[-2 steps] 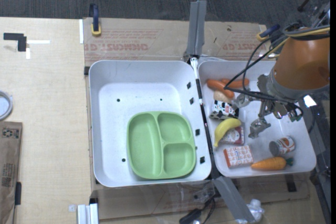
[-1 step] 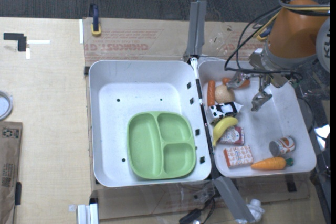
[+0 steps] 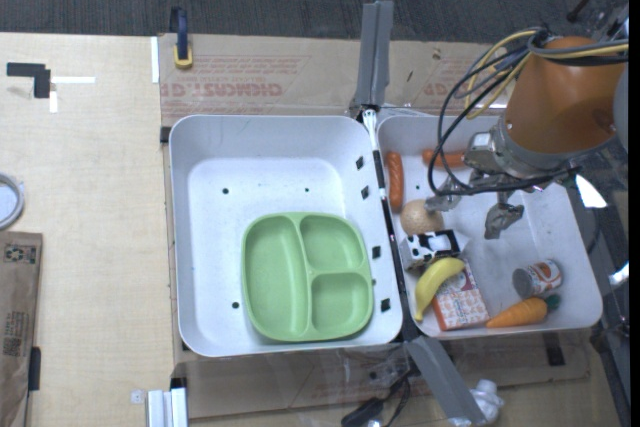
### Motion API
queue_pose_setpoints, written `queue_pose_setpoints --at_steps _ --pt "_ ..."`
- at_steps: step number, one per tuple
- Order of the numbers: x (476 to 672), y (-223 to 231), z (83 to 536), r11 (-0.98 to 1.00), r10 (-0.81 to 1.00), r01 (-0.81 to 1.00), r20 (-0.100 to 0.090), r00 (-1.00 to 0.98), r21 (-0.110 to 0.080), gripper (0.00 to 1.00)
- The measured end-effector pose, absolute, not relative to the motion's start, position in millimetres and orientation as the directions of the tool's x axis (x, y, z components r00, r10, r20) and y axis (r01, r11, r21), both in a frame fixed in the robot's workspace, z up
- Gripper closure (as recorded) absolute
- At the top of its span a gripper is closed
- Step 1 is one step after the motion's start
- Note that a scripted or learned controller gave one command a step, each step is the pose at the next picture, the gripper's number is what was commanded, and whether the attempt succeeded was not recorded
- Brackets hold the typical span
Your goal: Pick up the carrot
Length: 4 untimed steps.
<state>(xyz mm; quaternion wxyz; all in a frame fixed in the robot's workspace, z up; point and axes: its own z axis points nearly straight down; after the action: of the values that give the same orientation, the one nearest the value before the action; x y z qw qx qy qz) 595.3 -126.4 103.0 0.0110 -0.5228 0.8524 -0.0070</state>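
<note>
I read the carrot lying at the near right of the right bin, just beside a small can (the two look close to touching). The jaws hang open above the bin's middle, gripping nothing, well apart from the carrot. My judgement: the pick is not yet made; approach, descent, closure and lift all remain.

A broad orange band caps the grey arm, with yellow and black cables looping beside it.
</note>
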Motion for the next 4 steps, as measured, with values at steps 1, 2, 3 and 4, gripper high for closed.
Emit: queue_pose_setpoints --at_steps 1,2,3,4 --pt "598.5 -124 115 0.459 -0.889 -0.888 -0.022 -0.458 -0.031 1.00" --pt "596.7 -148 216 -0.024 -1.000 -1.000 -0.004 0.024 -0.004 1.00" --pt "610.7 -158 321 0.166 -0.986 -0.986 -0.005 -0.166 -0.004 1.00" --pt "610.7 -158 321 0.166 -0.986 -0.986 -0.005 -0.166 -0.003 0.00"
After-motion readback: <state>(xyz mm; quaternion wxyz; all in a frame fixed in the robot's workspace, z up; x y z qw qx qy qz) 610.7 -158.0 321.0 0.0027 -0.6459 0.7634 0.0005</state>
